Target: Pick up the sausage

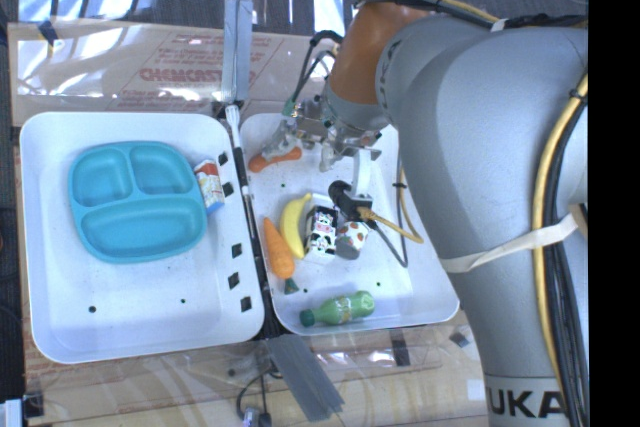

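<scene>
The sausage [275, 158] lies slantwise, upper-right to lower-left; the tool's [318, 137] grip seems unreadable.

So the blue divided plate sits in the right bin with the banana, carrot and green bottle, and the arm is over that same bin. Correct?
Not quite. The camera view shows the blue divided plate in the left bin, not the right one. The banana, carrot and green bottle are in the right bin, and the arm is over that bin.
</scene>
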Robot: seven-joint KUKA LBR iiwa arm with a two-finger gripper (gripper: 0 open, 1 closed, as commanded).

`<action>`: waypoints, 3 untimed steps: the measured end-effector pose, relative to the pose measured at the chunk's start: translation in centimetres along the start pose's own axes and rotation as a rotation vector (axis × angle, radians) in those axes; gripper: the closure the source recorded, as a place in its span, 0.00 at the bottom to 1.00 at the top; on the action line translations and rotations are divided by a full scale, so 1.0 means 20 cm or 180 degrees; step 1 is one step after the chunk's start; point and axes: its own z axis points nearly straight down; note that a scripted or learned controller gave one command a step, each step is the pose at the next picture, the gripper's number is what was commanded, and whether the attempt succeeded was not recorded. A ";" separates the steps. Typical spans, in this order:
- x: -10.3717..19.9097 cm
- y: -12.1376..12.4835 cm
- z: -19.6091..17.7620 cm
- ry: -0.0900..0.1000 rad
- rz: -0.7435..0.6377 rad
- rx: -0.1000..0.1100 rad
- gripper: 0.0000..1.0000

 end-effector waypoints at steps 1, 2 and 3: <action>0.01 0.00 -0.04 0.0002 -0.0016 0.0013 1.00; 0.01 0.00 -0.04 0.0002 -0.0016 0.0013 0.00; 0.00 -0.02 0.03 -0.0005 0.0711 0.0038 0.00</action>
